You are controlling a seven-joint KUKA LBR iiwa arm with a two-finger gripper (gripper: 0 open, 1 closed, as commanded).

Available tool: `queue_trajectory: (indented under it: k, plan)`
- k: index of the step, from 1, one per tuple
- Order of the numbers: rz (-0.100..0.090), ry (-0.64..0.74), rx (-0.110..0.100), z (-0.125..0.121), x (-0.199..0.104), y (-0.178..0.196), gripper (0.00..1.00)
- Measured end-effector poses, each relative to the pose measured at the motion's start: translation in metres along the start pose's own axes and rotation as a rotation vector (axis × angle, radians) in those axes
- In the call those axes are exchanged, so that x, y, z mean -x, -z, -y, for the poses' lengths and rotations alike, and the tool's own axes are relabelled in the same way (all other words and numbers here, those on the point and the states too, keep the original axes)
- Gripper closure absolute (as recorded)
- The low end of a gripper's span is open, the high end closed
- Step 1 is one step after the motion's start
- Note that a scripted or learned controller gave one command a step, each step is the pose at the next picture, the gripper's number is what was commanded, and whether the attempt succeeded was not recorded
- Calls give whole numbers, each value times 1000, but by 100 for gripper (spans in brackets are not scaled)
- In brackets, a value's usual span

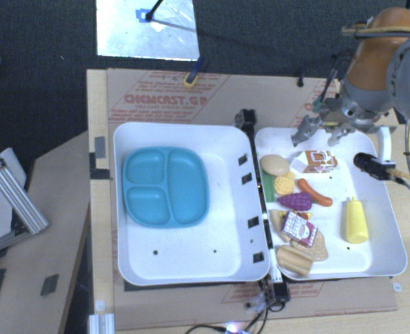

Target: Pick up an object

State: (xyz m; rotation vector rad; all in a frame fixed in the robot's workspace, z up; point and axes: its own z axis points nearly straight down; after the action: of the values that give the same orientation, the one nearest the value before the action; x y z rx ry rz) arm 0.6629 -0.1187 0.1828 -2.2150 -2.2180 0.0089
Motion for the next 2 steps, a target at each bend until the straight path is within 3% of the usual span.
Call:
queue_trajectory:
  k: [1, 2]
  plan:
    - [1, 2, 11, -3, 0, 6, 0]
    - [0, 4, 6, -6, -1, -56, 0]
